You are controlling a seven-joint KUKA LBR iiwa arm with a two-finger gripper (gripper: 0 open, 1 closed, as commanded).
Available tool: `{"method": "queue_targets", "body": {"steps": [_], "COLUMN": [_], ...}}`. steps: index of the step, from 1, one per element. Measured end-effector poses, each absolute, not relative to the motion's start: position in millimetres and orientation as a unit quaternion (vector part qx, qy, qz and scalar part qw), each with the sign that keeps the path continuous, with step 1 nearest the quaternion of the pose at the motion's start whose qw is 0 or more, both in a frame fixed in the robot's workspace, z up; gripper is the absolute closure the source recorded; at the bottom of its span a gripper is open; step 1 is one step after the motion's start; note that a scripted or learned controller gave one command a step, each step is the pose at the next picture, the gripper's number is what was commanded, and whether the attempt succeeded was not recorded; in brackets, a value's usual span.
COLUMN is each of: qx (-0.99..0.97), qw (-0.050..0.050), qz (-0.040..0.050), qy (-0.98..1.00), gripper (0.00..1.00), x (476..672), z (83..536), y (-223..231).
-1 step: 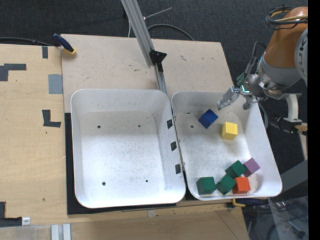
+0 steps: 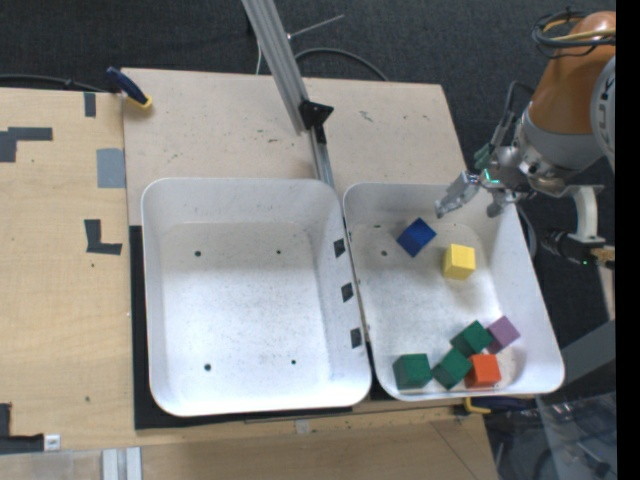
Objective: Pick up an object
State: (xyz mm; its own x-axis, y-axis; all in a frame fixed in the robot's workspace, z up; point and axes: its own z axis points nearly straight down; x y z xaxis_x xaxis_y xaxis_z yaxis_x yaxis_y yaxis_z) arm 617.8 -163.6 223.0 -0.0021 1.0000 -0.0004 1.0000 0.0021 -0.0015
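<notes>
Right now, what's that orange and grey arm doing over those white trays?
The arm is trying to pick up an object from the right bin. Its gripper hovers over that bin's far edge, its fingers spread, with nothing between them. Nearest it are a blue cube and a yellow cube. A cluster of green blocks, an orange block and a purple block sits in the near corner. No block has been picked up yet.

Matt white plastic bins [image 2: 240, 193] sit on a smooth wooden bench [image 2: 200, 118].
</notes>
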Motion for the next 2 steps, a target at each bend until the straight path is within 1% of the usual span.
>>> {"method": "queue_targets", "body": {"steps": [1,2], "qx": [-0.707,-0.707], "qw": [0.002,-0.007], "qz": [0.0024,-0.0003], "qy": [-0.707,-0.708], "gripper": [0.0,0.0], "x": [607.8,612.9], "z": [169,113], "y": [-168,-169]}}
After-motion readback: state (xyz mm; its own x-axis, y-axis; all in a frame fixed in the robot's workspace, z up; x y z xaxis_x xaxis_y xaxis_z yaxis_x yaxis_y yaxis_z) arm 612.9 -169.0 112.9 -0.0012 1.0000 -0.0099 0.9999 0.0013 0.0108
